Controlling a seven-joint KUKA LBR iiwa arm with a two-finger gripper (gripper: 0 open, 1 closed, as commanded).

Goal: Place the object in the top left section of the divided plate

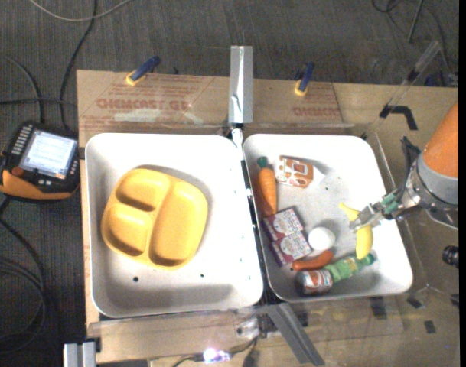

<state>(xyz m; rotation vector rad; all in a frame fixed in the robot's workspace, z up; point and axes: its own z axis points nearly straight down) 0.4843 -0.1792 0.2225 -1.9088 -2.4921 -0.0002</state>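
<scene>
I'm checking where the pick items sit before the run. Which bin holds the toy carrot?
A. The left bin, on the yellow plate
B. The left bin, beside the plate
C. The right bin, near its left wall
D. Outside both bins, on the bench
C: the carrot lies along the left wall of the right bin, while the yellow divided plate sits in the left bin.
</scene>
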